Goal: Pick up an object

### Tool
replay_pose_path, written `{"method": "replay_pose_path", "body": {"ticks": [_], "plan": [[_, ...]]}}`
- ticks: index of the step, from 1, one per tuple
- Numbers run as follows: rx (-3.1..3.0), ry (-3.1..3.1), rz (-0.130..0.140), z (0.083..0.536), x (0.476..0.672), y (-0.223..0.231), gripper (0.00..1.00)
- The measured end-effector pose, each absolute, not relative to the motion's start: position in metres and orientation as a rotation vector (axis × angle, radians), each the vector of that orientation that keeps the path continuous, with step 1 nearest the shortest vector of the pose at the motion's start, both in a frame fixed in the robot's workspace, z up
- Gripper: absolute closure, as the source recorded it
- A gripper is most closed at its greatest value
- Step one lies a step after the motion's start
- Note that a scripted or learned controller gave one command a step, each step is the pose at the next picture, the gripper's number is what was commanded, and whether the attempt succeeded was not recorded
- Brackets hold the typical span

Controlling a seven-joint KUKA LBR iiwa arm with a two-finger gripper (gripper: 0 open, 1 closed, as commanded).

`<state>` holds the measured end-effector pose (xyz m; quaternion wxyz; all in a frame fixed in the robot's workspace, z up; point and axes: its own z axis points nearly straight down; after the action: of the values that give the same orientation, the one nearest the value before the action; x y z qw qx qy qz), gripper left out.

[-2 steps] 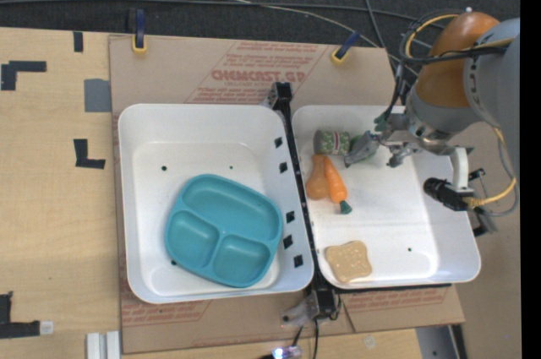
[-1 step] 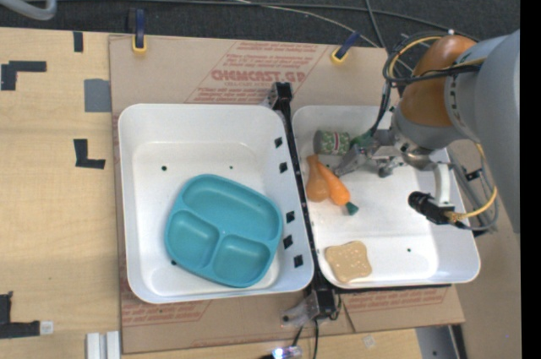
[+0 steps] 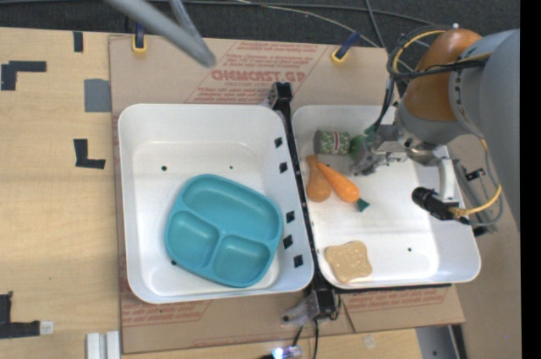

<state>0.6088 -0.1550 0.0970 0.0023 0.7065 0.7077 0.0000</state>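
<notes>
In the right bin [image 3: 439, 264] lie an orange carrot [image 3: 338, 180] with a green tip, a tan pear-like piece [image 3: 318, 184] beside it, a small green-and-white can [image 3: 333, 142] on its side, and a slice of toast [image 3: 348, 261] near the front. My gripper [image 3: 372, 156] hangs low over the right bin, just right of the can and above the carrot's far end. Nothing shows between its fingers.
The left bin [image 3: 144, 138] holds a teal divided plate [image 3: 223, 229]. A black divider [image 3: 292, 180] separates the bins. The grey arm with its orange band [image 3: 435, 87] fills the right side. Cables run along the back of the bench.
</notes>
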Motion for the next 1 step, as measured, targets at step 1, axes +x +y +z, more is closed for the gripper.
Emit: {"method": "replay_pose_path", "body": {"ticks": [1], "plan": [[2.218,2.221,0.003,0.1428,0.6161,-0.1587,1.0]]}}
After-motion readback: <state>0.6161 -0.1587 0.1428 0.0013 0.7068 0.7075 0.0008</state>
